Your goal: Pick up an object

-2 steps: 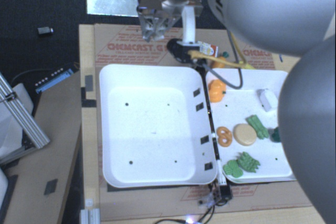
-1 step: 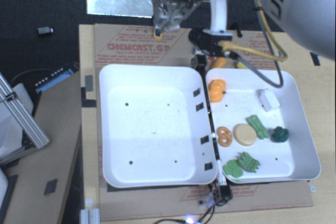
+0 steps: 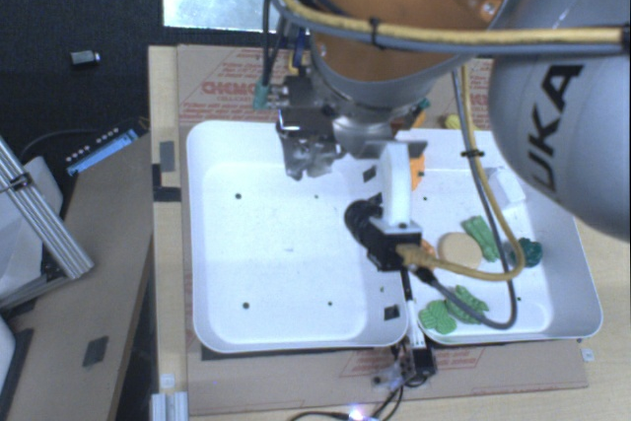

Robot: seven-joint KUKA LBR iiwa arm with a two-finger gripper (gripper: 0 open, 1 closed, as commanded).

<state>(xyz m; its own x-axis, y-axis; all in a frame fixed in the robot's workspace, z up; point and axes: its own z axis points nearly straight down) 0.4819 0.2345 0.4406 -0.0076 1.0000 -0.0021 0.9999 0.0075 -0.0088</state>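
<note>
We see claw (image 3: 308, 156) hanging above left bin (image 3: 227, 212); can't tell its state. Green toys (image 3: 481, 235) and tan disc (image 3: 458, 249) lie in right bin (image 3: 567, 311). We judge toys light, soft; pinch across middle.

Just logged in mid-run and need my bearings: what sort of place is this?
Likely a robotics lab bench for pick trials: two white bins side by side on cardboard, small toy-like objects in the right one, aluminium framing at the left.
</note>
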